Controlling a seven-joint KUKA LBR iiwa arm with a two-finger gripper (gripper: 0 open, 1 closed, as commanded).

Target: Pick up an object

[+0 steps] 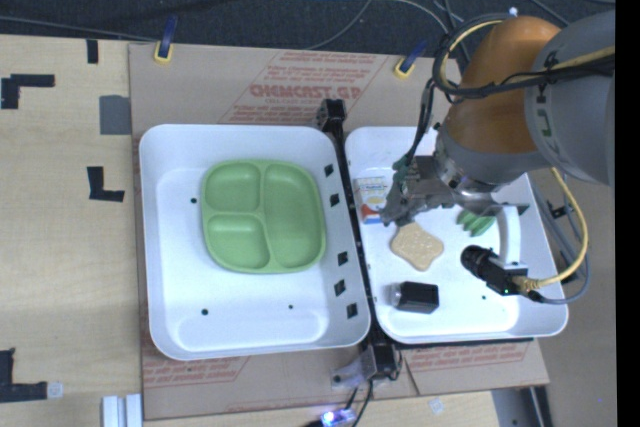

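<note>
1 risk: gripper (402, 198) sits low in the right bin (530, 320), btw the small carton (374, 189) to its left & the toast-shaped piece (416, 247) just on its near side, finger state can't tell, nothing seen held, so closing off-centre may nudge either away.

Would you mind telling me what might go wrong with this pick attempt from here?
1. The gripper sits low in the right bin among close-packed items: a small white carton, a tan toast-shaped piece and a green item. It may nudge a neighbour instead of picking one up cleanly.
2. It works close to the divider between the bins, so it might knock against that.
3. The black block lies near the front wall, probably an awkward approach.
</note>
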